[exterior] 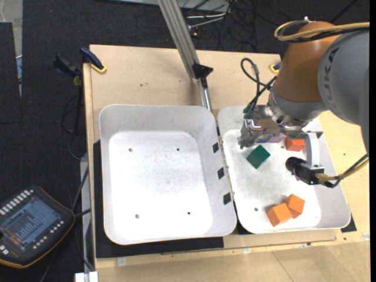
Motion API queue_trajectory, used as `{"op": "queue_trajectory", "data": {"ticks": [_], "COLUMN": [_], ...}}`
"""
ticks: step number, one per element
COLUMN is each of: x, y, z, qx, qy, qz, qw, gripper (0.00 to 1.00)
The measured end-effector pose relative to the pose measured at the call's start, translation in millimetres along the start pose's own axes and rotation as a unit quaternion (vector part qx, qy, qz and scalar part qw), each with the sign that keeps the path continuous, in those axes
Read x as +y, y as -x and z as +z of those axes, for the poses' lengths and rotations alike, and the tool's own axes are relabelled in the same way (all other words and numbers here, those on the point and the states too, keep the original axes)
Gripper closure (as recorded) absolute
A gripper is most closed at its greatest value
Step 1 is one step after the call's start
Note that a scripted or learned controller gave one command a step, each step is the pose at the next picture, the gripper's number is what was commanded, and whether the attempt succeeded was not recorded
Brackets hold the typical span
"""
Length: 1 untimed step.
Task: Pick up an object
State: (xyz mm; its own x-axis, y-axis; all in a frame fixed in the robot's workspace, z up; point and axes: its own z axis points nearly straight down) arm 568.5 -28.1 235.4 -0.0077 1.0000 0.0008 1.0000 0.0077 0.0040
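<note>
While over right bin (329,219), jaws beside green block (258,156)

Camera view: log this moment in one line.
gripper low in right white bin | green block beside it | two orange blocks near front

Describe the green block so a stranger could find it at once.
Look in the right-hand white bin, near its upper left, just below the gripper. The green block lies tilted there. It is the bin's sole green piece; the blocks near the front are orange.
</note>
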Motion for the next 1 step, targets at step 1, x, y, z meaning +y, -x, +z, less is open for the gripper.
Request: {"op": "queue_trajectory", "data": {"ticks": [1], "x": [30.0], "y": [-47.4], "z": [10.7], "qx": [0.0], "qy": [-0.001], "qz": [0.0], "qw": [1.0], "gripper": [1.0]}}
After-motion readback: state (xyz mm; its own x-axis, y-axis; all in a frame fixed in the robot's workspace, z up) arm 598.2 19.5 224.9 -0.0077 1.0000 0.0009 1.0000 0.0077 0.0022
